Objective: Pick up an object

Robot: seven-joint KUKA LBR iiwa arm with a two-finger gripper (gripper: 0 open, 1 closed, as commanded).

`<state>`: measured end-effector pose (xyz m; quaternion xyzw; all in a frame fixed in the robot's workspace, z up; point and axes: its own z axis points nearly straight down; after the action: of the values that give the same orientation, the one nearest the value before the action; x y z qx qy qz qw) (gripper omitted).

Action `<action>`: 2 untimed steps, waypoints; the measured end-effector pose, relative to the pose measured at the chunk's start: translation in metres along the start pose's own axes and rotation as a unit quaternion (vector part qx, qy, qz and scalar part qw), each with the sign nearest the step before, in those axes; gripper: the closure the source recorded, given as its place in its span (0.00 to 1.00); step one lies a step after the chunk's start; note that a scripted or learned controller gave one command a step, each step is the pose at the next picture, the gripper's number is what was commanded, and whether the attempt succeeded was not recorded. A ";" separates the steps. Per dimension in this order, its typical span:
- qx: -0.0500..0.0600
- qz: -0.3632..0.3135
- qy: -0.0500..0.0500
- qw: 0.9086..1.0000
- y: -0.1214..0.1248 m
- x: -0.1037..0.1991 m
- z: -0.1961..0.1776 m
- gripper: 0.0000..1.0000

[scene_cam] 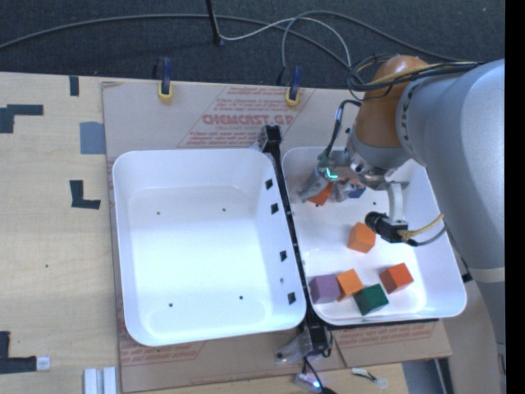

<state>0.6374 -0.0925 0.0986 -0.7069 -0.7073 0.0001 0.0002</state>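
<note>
The arm comes in from the right and hangs low over the far end of the right-hand bin [443, 306]; its gripper [326, 185] is down near the bin floor, close to the wall that divides the two bins; there is something orange and a bit of blue tangled in among the jaws, but from where I stand I cannot tell whether the jaws are wide, narrow or closed on anything, nor whether that orange is a block or part of the tool itself.

The loose pieces lie toward the near end of that same bin; an orange cube [361, 237] sits alone, nearest the jaws, just off toward the near-right of them; beyond it is a cluster against the front wall: a purple block [325, 287], a smaller orange block [349, 281] touching it, a green block [371, 299] and a red-orange block [397, 277]; the left-hand bin [135, 327] holds nothing I can make out.

To my eye, if the jaws are empty, the lone orange cube is the easiest target; it stands clear of its neighbours; it is roughly square, so no long axis governs the approach.
</note>
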 end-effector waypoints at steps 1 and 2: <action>0.000 0.000 0.000 1.000 0.000 0.000 -0.010 1.00; 0.000 0.000 0.000 1.000 0.000 0.000 -0.010 0.00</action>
<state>0.6375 -0.0925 0.1087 -0.7069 -0.7073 0.0001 0.0002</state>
